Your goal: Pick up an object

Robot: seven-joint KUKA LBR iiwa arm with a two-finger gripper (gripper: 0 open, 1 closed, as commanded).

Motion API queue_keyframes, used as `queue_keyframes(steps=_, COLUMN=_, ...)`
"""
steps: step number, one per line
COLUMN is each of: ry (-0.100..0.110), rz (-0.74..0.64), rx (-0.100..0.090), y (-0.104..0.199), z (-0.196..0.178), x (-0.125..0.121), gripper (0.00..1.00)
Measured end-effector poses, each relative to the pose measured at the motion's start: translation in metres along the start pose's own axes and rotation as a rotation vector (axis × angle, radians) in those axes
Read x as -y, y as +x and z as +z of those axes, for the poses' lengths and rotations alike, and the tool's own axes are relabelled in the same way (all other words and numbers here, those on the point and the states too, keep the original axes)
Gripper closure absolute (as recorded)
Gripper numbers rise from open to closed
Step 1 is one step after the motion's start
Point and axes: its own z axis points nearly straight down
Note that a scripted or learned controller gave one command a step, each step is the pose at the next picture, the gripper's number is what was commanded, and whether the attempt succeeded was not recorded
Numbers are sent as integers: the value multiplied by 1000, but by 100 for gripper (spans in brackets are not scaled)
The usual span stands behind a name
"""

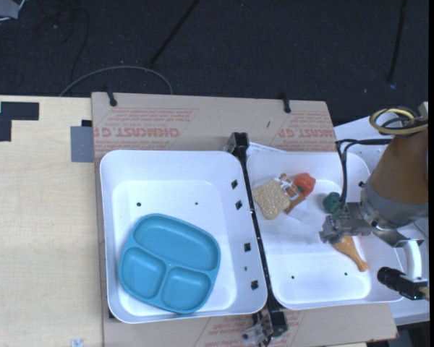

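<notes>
Orange plastic, the small drumstick-shaped toy (351,251) near the right bin's (311,295) right edge looks light, stiff and slick, best pinched across its thicker end by the gripper (338,228) just above it.

The claw (338,228) sits low in the right bin (304,295), touching an orange drumstick-shaped toy (351,252). A beige waffle-like piece (270,199) and an orange toy (300,186) lie near. The left bin (166,168) holds a blue divided plate (170,263).
</notes>
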Motion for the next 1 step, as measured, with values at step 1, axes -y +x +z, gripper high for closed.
queue_keyframes(steps=1, ry=-1, rz=-3, rx=0, y=6, z=-45, x=3, gripper=100)
